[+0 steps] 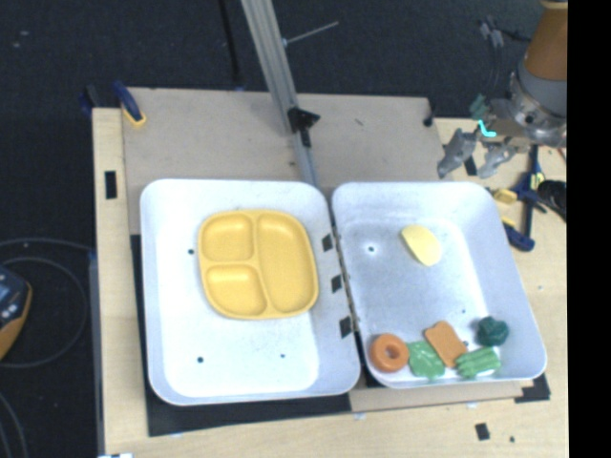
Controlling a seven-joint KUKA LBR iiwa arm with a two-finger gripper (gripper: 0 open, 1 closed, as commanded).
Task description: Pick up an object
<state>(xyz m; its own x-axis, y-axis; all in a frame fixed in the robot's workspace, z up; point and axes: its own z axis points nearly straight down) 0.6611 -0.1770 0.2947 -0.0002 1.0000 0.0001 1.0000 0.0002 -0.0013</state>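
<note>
The right bin [382, 284] holds a pale yellow lump [421, 244] near its middle. Along its front edge lie an orange ring [389, 351], a light green piece [426, 361], an orange block [445, 342], another green piece [477, 362] and a dark green lump [493, 331]. My gripper [471, 153] hangs above the bench just beyond the right bin's far right corner, its fingers spread open with nothing between them. It is well behind and to the right of the yellow lump.
The left bin [172, 351] carries a yellow three-compartment plate [258, 263]. A metal pole [272, 60] rises from behind the bins at their junction. Blue clamps [523, 219] sit at the bench's right edge, and another clamp [131, 105] at its far left corner.
</note>
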